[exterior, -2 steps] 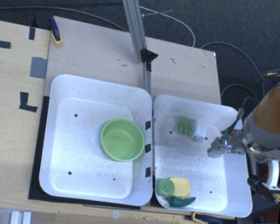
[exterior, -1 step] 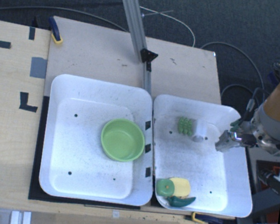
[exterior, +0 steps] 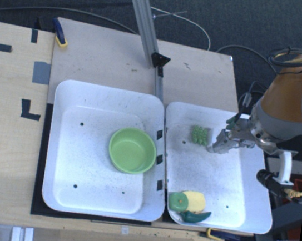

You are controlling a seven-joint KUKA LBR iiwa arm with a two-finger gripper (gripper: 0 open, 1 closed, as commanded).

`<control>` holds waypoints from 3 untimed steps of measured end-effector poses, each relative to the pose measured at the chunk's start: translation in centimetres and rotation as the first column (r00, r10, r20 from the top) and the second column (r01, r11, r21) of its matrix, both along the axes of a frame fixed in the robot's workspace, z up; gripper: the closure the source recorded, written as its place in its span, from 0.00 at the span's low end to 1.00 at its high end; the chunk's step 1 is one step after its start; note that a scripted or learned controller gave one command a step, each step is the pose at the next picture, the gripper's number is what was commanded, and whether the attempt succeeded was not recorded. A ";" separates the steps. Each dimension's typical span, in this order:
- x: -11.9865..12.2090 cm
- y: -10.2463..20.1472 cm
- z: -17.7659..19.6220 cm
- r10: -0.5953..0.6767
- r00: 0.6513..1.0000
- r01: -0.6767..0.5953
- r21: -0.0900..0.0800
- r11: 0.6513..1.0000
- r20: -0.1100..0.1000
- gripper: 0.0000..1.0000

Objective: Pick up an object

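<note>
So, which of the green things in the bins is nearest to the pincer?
The small bumpy green block in the right bin, just left of the pincer. The green bowl sits in the left bin, and the green and yellow toy lies at the right bin's near edge.

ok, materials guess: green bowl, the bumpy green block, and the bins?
Green bowl: likely moulded plastic, smooth, even colour, soft sheen on the rim. Bumpy green block beside the pincer: matte and knobbly, maybe rubber or plastic; too small to tell. Bins: thin white plastic, rounded formed corners, speckled with dark scuffs.
</note>
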State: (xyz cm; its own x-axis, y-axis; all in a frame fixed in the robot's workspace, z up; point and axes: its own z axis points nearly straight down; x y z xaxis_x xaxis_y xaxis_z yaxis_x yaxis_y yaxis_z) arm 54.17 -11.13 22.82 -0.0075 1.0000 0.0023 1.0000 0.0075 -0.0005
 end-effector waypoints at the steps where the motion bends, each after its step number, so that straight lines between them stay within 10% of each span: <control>1: 0.5 4.9 0.8 -0.001 1.000 0.001 0.000 1.000 0.000 1.00; 3: 1.0 14.9 -0.6 -0.001 1.000 0.001 -0.001 1.000 -0.002 1.00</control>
